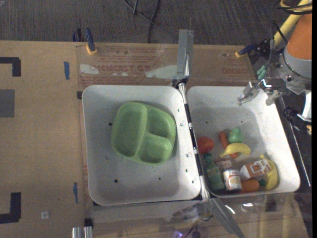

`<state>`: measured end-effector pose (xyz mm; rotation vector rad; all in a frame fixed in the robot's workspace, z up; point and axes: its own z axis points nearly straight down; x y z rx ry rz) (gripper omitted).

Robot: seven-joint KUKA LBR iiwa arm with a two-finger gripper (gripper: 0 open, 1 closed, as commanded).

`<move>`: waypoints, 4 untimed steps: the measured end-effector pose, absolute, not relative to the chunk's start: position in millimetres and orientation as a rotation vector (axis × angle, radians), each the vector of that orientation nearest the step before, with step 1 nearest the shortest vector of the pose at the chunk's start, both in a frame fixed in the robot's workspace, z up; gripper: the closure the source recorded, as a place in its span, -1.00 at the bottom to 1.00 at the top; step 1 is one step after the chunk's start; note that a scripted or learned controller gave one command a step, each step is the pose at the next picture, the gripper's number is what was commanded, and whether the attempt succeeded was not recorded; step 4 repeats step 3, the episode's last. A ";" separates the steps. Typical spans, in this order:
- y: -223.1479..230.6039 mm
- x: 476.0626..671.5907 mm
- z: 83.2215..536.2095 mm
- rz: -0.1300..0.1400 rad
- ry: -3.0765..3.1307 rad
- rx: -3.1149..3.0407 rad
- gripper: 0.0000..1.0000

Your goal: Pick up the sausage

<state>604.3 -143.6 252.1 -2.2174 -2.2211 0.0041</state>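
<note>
While the arm [298, 43] reaches in from the right, its gripper [257, 91] hangs above the far right corner of the right bin [218, 105], over the rim and bare white floor. Two pale fingers [246, 93] point left and down, spread apart, with nothing between them.

At the near end of the right bin lies a heap of toy food, well apart from the gripper. A red tomato-like piece [205, 144] sits by the left wall. Just right of it is a short orange-red piece [224, 139], tilted, which may be the sausage; I cannot tell for sure. A green piece [236, 134] touches its right side, and a banana [235, 149] lies just below both. Nearer the front are a green bottle [213, 171], a small can [231, 178] with a red label, a white and orange carton [253, 169], an orange piece [250, 185] and a second yellow piece [271, 175] curving along the right of the heap. They are crowded together, many touching.

Inside the left bin [99, 177], a green divided plate [144, 132] with three compartments rests near the centre, somewhat toward the far side.

Both bins stand side by side on a brown bench [39, 148], a metal bracket [184, 53] rising where they meet at the far edge.
</note>
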 end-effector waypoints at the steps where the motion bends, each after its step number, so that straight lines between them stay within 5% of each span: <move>1: -132.4 566.3 91.7 0.001 -2.234 -2.207 -1.00; 2: -134.0 566.6 98.8 0.003 -2.230 -2.211 1.00; 3: -62.4 570.9 210.5 0.004 -2.138 -2.299 1.00; 4: -62.4 570.9 210.5 0.004 -2.138 -2.299 1.00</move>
